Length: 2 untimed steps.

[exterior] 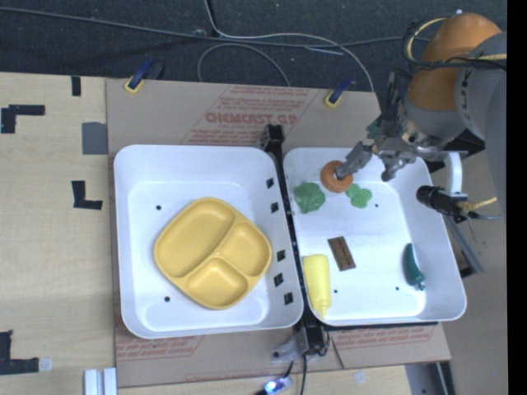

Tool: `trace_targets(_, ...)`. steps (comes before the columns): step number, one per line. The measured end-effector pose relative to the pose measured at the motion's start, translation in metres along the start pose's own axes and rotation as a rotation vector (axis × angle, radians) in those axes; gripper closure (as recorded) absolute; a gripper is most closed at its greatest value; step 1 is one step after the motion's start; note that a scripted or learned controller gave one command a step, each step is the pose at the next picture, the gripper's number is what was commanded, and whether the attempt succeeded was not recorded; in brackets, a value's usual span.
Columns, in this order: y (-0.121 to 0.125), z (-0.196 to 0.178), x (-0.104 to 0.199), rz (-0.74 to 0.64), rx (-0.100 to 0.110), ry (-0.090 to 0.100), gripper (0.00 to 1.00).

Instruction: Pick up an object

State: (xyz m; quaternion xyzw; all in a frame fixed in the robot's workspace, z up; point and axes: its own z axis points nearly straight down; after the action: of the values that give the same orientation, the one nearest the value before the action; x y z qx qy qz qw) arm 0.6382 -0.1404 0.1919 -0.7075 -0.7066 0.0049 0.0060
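— Where now? Gripper up at the far end of the right bin; fingers splayed apart, one slanting down-left, the other down to the right; nothing between them.

— Nearest thing? Orange round object, lying at the tip of the left finger, touching or just short of it, hard to tell which; so not between the fingers but off to the left of the gap.

— Anything else close? Small green piece just below the gap, beside the orange one; larger green piece further left, near the bin's wall.

— Long axis to worry about? None on the orange one, round as seen from above; probably a shift left wanted to centre on it.

— And the rest? Brown block, yellow object, teal object all well apart toward the near end; yellow divided plate over in the left bin.
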Motion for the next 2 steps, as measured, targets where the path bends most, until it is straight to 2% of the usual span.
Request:
trace_targets(1, 0.003, -0.008, 0.000, -0.003, -0.013, -0.002, 0.00)
trace_targets(2, -0.003, 0.038, 0.002, -0.002, -0.010, -0.003, 0.00)
